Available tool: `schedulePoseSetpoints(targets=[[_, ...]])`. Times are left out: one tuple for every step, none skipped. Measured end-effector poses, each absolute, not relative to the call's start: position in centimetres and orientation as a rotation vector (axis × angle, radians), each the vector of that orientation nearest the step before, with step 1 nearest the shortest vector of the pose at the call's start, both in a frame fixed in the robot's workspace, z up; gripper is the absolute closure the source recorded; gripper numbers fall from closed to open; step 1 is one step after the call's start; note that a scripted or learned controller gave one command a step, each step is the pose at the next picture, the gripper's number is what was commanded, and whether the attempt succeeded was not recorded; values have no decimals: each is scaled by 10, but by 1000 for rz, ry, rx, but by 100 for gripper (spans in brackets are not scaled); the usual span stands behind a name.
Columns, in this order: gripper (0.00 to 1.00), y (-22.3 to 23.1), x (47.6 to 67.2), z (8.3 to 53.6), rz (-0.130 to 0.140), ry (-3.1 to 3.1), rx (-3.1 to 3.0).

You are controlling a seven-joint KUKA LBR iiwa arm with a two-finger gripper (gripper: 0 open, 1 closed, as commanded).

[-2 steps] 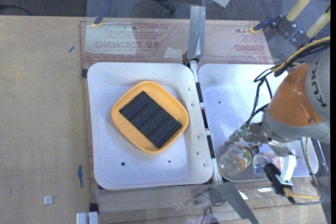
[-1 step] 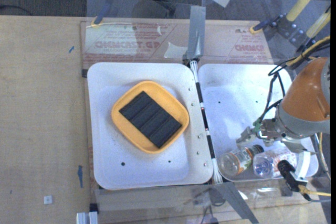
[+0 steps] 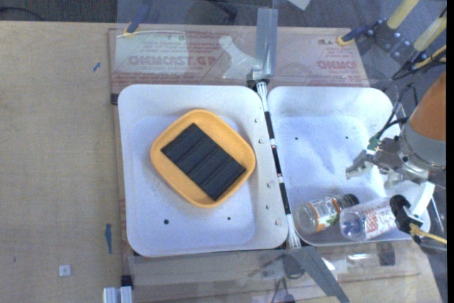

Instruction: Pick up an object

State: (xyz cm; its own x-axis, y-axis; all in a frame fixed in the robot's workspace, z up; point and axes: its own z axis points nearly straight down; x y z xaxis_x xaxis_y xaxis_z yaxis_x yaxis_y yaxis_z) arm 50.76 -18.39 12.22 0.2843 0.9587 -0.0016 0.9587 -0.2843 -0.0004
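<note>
The grey two-finger gripper (image 3: 386, 165), its fingers' state impossible to tell, hovers above two clear plastic bottles (image 3: 347, 216) in the right white bin (image 3: 312, 117).

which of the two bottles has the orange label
The bottle nearer the bin divider, with the dark cap. The clear bottle lying beside it, further right, has a red and white label.

- The two white bins (image 3: 142, 174) are looking like smooth, hard plastic.
- The yellow tray (image 3: 164, 165) is looking matt, and the dark pad (image 3: 203, 161) on it is showing ridges.
- The two bottles (image 3: 347, 215) are shining like clear plastic.
- The bench (image 3: 50, 152) is looking like plain, dull wood.
</note>
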Motion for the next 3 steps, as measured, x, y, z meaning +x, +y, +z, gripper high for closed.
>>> schedulePoseSetpoints(targets=[[0,-133,479,99,-1,2129,2311],[0,-182,479,109,-2,1728,2622],[0,-104,483,88,9,1849,2531]])
